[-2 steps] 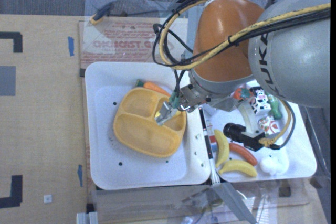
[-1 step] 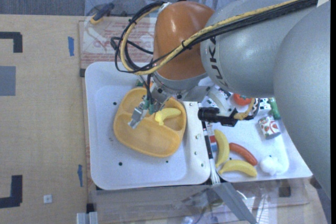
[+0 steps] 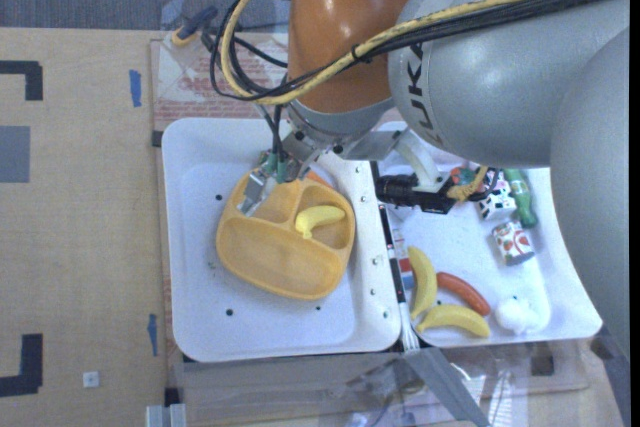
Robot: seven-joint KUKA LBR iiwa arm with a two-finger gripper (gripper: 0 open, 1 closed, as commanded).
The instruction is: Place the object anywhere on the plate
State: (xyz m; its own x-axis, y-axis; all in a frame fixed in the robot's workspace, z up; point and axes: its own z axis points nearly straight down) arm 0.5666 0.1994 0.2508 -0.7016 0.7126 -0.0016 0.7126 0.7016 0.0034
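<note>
A yellow divided plate [image 3: 275, 265] lies in the left bin [image 3: 195, 245]. A small yellow banana [image 3: 318, 218] rests in the plate's upper right compartment, with nothing touching it. My gripper [image 3: 262, 185] hangs below the orange wrist band, over the plate's upper left rim, a little to the left of the banana. The arm's bulk hides the bin's far right corner.
The right bin [image 3: 555, 285] holds two yellow bananas [image 3: 424, 281] [image 3: 456, 319], a red sausage [image 3: 464, 292], a white lump [image 3: 518, 314], a strawberry-print cube [image 3: 512, 242], a green piece [image 3: 521, 197] and a black-and-white toy [image 3: 495, 204]. A ridge [image 3: 385, 265] divides the bins.
</note>
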